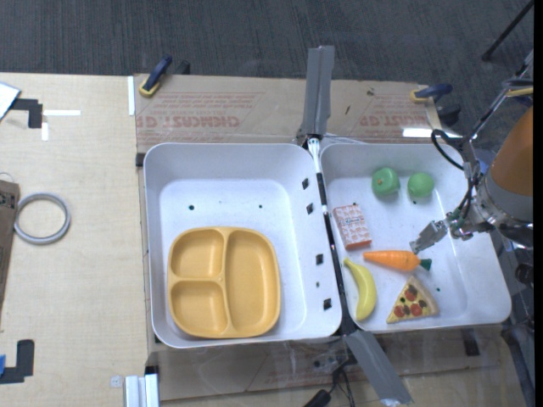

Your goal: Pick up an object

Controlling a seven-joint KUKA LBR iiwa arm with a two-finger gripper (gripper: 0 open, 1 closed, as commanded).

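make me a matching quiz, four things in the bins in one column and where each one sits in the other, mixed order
Things:
1. yellow divided plate
2. banana
3. pizza slice
4. two green apples

Places:
A. far end of the right bin
B. near right corner of the right bin
C. in the left bin
D. near end of the right bin, beside the divider between the bins

Pairs: 1-C, 2-D, 3-B, 4-A
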